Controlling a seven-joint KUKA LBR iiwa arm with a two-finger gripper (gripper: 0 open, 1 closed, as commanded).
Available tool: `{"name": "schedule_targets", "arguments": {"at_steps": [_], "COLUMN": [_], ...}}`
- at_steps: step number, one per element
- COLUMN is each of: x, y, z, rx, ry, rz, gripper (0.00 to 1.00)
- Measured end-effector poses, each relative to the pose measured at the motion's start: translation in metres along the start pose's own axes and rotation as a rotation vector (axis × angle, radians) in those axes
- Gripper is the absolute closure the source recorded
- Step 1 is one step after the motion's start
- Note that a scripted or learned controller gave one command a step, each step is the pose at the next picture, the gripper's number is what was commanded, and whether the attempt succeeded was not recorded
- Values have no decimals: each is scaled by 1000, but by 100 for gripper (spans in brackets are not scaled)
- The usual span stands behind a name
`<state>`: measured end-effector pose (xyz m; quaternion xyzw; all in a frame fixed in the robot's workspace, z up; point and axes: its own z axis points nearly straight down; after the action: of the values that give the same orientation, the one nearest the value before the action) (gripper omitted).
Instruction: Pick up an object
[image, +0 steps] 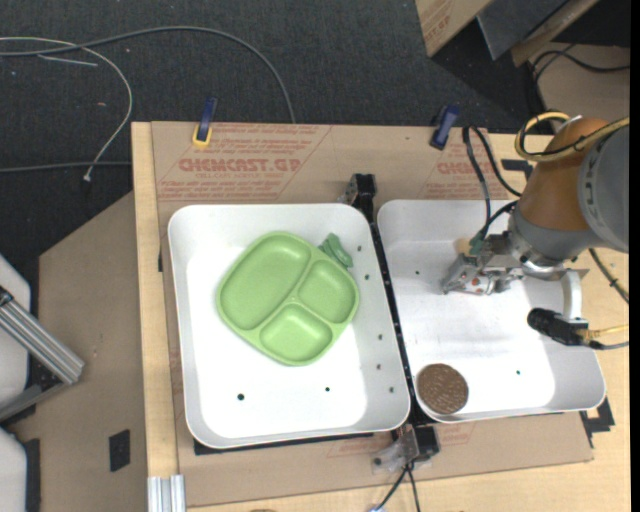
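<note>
The scene is viewed from one fixed camera set above the bench (150, 300) and tilted down at a slant. Both white bins are taken in whole, the left bin (200, 400) and the right bin (560, 395), with dark floor (100, 60) seen beyond the far edge. The arm (570, 190) is seen entering from the right, at middle range.

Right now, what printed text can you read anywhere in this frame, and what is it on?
"CHEMCAST GP": red print on the cardboard sheet, above the left bin.
Red print on the cardboard above the right bin: partly covered by cables, too blurred to read.
Smaller red lines under both: unreadable.
</note>
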<state>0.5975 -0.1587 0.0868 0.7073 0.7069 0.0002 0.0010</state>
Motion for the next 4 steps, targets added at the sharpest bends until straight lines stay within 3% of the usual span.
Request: {"name": "schedule_targets", "arguments": {"at_steps": [1,4], "x": [1,-7], "y": [0,-7], "z": [-12,-154], "rx": [0,-5], "ry": [2,0], "rz": [0,-2], "gripper": [100,100]}}
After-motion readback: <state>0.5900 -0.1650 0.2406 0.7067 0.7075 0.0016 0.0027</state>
